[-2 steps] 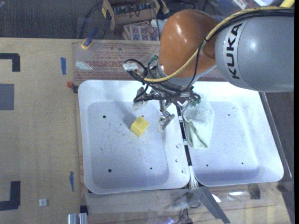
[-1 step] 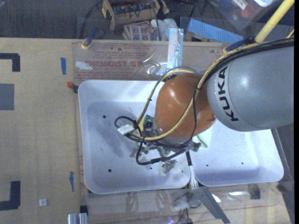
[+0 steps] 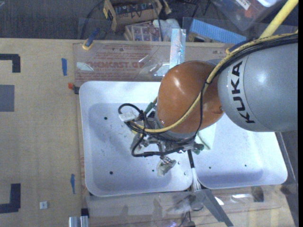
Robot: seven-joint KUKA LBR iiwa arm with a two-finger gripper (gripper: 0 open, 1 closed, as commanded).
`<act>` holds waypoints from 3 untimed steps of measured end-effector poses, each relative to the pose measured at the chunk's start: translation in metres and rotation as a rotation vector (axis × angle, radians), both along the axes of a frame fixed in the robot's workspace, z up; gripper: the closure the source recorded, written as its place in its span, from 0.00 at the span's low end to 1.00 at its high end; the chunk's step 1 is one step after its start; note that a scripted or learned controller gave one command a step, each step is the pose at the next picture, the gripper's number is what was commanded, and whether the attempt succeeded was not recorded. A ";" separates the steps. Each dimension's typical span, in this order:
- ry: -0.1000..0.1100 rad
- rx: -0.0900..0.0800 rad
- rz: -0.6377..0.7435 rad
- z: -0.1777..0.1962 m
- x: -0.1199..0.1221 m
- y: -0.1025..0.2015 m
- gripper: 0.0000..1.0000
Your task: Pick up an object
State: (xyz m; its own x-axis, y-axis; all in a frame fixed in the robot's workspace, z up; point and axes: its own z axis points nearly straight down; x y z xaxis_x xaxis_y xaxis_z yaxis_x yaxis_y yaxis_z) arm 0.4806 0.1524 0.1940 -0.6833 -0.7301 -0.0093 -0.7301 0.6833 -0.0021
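My gripper [image 3: 164, 163] hangs low over the left white bin [image 3: 102, 141], near its front right part. The orange band [image 3: 187, 98] and the grey arm [image 3: 260, 89] cover most of the wrist and the bin's right side. Black cables [image 3: 135, 126] loop out to the left of the wrist. A small green and pale object [image 3: 202, 145] peeks out from under the arm at the bin's right rim. Whatever lies directly beneath the gripper is hidden or too small to make out.
The right white bin [image 3: 246, 160] lies beside the left one, partly under the arm. A clear plastic sheet [image 3: 128, 67] lies behind the bins. Wooden bench top [image 3: 38, 126] stretches to the left, with blue tape marks [image 3: 64, 66].
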 end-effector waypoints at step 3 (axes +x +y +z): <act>-0.010 0.002 0.235 -0.102 0.016 -0.024 1.00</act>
